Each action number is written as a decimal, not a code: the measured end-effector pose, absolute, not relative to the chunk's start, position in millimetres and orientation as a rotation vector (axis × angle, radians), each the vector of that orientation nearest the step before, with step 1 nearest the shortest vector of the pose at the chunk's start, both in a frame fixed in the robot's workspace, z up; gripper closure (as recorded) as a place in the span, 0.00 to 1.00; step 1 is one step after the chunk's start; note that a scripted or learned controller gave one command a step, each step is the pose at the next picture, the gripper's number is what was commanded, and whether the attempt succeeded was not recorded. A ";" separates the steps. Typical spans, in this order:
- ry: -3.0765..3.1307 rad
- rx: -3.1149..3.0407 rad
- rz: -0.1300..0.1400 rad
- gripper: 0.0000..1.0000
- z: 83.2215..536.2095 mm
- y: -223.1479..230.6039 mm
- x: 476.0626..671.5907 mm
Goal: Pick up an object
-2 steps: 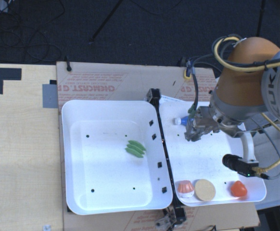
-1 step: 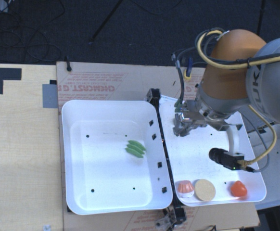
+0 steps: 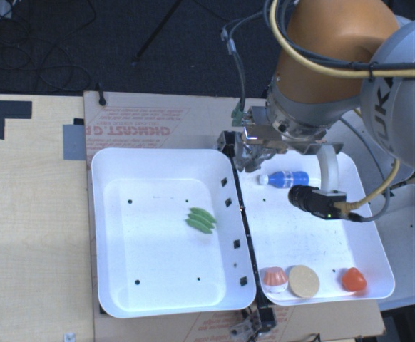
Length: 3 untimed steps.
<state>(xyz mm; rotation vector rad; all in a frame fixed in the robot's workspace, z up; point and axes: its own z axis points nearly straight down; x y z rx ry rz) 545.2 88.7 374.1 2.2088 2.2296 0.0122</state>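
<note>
Gripper (image 3: 254, 155) sits at the far edge of the right bin (image 3: 378, 262), close to the divider where the two bins meet, under the big orange band of the arm (image 3: 336, 41). From my seat I cannot tell how its jaws stand, since the wrist hardware crowds that spot and hides them. I see nothing that I could call held. Just beside the gripper, toward the right, a small blue bottle (image 3: 286, 179) with a white cap lies on its side on the right bin's floor, cap end pointing at the gripper, near but apart from it as far as I can judge. Along the near wall of the same bin lie three more things, well apart from the gripper: a pink-and-white round piece (image 3: 274, 279), a tan disc (image 3: 304, 281) touching or just beside it, and an orange-red piece (image 3: 354, 280) further right. In the left bin (image 3: 122, 169) a green pea-pod-like object (image 3: 201, 220) lies alone near the middle, slightly right of centre, well away from the gripper across the divider.
</note>
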 end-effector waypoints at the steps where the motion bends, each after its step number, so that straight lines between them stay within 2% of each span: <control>1: 2.230 2.216 -0.008 1.00 377.3 84.6 544.2; 3: 2.250 2.199 -0.019 1.00 395.5 86.1 544.3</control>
